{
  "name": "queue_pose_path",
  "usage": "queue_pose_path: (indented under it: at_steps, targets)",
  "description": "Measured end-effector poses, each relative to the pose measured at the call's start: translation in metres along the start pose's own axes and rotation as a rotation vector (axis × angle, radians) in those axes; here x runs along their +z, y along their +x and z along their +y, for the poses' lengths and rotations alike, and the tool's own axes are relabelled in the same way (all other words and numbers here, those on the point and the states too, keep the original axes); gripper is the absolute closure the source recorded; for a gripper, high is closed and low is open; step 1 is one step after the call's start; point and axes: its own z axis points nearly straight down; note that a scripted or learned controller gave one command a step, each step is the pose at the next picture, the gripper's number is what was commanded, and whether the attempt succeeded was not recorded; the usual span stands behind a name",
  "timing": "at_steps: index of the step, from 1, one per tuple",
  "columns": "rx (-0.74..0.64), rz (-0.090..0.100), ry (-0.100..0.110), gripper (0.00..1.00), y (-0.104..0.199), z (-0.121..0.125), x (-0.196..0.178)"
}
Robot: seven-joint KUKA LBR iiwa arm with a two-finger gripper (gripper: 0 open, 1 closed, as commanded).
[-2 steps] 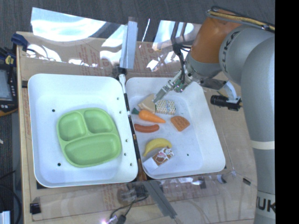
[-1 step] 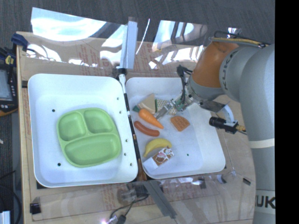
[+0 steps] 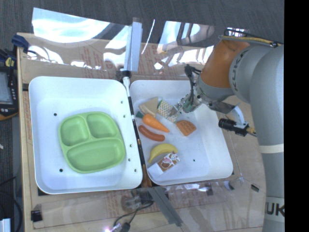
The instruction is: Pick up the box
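Note:
A small brown and white box [image 3: 167, 162] lies in the right bin [image 3: 212, 166] near its front, touching the lower end of a yellow banana [image 3: 161, 151]. My gripper [image 3: 185, 105] is low over the back of the same bin, well behind the box. It hangs just right of a checkered wedge [image 3: 166, 109] and above an orange slice [image 3: 186, 127]. The wrist hides the tips.
An orange carrot [image 3: 155, 123], a red sausage [image 3: 151, 133] and a pale cheese wedge [image 3: 149, 106] lie along the right bin's left wall. The left bin [image 3: 41, 95] holds a green divided plate [image 3: 91, 142]. The grey arm [image 3: 260, 91] covers the right side.

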Motion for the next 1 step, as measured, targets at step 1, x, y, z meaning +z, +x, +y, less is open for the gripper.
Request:
queue_pose_path:
  at_steps: [1]
  targets:
    - [0.0, 0.0, 0.0, 0.0, 0.0, -0.0001, 0.0001]
